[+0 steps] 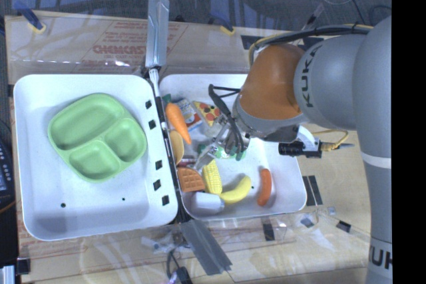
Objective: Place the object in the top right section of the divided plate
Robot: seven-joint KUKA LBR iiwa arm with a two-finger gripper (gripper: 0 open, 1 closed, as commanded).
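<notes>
Pick-up stage: the gripper, grip state indiscernible, hovers over toys in the right bin; the divided plate waits at nine o'clock.

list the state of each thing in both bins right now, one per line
divided plate: lying flat in the left bin, all sections bare
carrot: lying at the right bin's left edge
corn: lying beside the banana
banana: lying near the front wall
sausage: lying right of the banana
pizza slice: lying flat near the back
gripper: low over the right bin's toys, grip unclear
</notes>
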